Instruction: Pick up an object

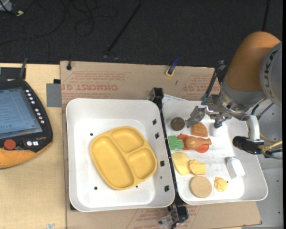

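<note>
My gripper (208, 118) hangs over the back of the right bin (257, 185), open, with nothing between its fingers. Just below it lies an orange pastry-like toy (199, 129). A brown round piece (177, 123) sits to the left of the gripper. In front of these lie a carrot-like toy with a green end (193, 142), two yellow pieces (180, 162) (197, 167), a round tan biscuit (200, 186), a small yellow lump (220, 183) and a white block (235, 167).
The left bin (81, 118) holds a yellow divided plate (124, 156). A black part (245, 144) juts over the right bin's right side. A control tablet (14, 123) rests on the bench at far left. The arm's orange band (250, 61) looms above the right bin.
</note>
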Motion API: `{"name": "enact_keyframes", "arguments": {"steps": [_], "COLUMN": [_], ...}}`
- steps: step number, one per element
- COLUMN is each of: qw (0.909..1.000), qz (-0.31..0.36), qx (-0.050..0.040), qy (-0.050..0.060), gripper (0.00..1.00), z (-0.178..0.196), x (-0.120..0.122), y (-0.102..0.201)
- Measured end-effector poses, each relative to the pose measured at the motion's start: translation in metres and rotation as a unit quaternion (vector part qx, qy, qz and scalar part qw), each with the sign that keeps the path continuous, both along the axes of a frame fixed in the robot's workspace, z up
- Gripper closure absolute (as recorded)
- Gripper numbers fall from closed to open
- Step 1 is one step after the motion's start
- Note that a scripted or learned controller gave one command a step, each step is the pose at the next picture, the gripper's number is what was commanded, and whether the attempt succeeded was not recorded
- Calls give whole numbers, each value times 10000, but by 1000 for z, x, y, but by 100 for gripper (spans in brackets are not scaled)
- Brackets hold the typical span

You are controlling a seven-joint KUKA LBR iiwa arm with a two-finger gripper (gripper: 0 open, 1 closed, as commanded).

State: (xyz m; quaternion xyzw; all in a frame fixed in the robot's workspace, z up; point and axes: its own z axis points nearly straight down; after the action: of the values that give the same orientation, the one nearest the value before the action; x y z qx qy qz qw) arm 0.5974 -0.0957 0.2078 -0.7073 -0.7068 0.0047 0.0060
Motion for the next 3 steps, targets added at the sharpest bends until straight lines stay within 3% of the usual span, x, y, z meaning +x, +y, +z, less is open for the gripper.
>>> {"name": "enact_keyframes", "arguments": {"steps": [1, 3], "qw": [10000, 10000], "qz": [9, 15], "qx": [-8, -4], "qy": [-70, -49], "gripper": [0, 0], "z": [8, -105], "x": [3, 17], "y": [0, 10]}}
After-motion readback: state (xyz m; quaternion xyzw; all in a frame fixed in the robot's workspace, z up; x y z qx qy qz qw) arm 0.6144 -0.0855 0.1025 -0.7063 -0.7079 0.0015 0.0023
